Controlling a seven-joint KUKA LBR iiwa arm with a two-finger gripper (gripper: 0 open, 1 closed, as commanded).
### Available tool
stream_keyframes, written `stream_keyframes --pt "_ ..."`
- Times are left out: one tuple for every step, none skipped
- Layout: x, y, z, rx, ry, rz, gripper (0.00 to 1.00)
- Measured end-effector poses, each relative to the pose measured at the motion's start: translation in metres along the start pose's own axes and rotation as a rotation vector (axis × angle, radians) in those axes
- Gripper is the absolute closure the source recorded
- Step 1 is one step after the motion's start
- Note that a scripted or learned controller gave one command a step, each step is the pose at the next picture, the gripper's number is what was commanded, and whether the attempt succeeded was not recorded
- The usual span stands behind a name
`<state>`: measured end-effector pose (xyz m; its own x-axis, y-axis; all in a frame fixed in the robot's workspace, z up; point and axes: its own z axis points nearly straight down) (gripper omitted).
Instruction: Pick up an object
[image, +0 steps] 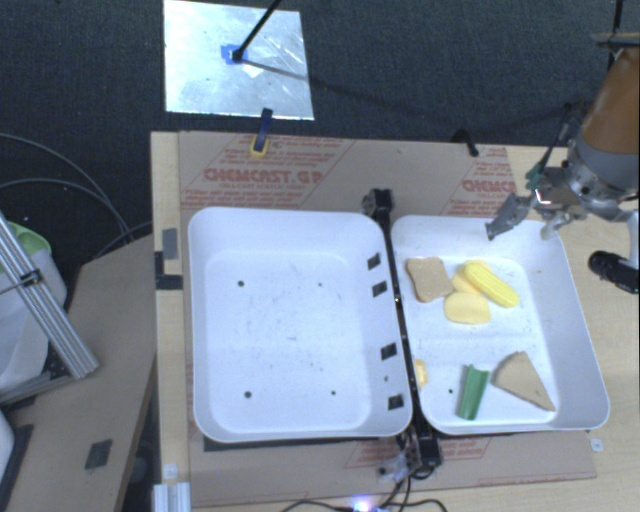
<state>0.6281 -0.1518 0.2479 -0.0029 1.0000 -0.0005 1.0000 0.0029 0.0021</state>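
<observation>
end effector (527, 218) open, empty, above right bin (575, 300) with five objects: bread slice (429, 278), corn (491, 283), potato (467, 309), green piece (472, 391), wedge (523, 380)

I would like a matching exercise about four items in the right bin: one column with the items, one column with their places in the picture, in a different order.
Items:
1. corn
2. bread slice
3. green stick
4. wedge

Places:
A. near corner, right of the green one
B. closest to the divider, far half
C. near edge, left of the tan one
D. right of the bread, above the yellow lump

Pairs: 1-D, 2-B, 3-C, 4-A
</observation>
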Motion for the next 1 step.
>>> stream_keyframes --pt "-0.0012 -0.0252 0.1682 0.003 0.001 0.002 0.00"
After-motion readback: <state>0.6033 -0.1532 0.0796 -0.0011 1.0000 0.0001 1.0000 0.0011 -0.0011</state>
